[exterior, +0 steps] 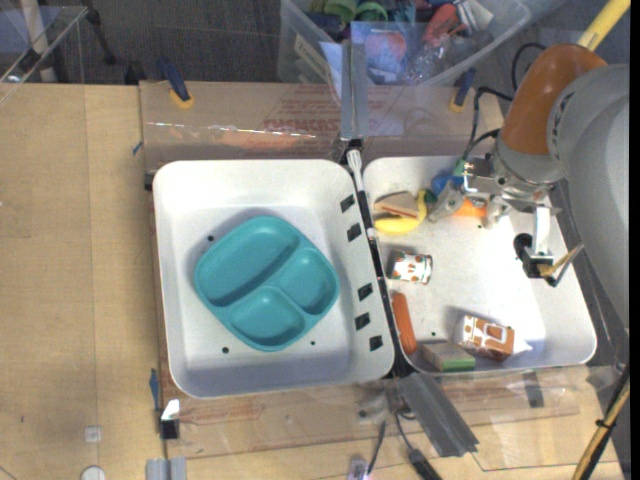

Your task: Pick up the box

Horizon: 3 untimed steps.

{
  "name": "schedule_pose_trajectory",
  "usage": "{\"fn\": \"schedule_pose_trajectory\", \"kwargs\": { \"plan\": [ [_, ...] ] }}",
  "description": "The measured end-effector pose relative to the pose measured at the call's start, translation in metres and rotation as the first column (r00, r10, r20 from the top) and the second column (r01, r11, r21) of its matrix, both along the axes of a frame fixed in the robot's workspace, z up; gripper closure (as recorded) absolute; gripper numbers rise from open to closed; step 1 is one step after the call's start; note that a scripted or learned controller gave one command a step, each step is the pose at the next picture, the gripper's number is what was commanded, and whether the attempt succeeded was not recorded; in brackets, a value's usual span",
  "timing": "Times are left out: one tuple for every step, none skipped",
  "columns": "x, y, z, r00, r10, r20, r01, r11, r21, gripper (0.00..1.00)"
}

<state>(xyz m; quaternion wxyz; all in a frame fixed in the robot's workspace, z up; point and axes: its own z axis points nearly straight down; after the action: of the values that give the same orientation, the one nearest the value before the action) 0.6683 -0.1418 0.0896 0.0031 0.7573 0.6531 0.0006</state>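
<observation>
The box (486, 337) is a small orange and white carton lying tilted in the front right part of the right bin (570, 318). My gripper (468, 194) hangs over the back of that bin, well behind the box and apart from it. Around its tip sit small blue, yellow and orange pieces (446, 185) that blur its outline. The grey arm with its orange band (548, 88) reaches in from the right.
The right bin also holds a sandwich and yellow banana (398, 214), a small can (410, 268), a red hot dog (402, 320) and a green-brown block (446, 358) just left of the box. A teal divided plate (265, 282) lies in the left bin (180, 298).
</observation>
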Motion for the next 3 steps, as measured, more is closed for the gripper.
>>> {"fn": "schedule_pose_trajectory", "kwargs": {
  "plan": [
    [-0.085,0.042,0.002,0.998,-0.062,-0.005,0.062,0.998,0.006,0.00],
    [-0.040,0.011,0.001,0.996,0.090,0.006,-0.090,0.996,0.000,0.00],
    [-0.076,0.045,0.000,0.995,-0.099,0.004,0.099,0.995,0.004,0.00]
  ]
}}
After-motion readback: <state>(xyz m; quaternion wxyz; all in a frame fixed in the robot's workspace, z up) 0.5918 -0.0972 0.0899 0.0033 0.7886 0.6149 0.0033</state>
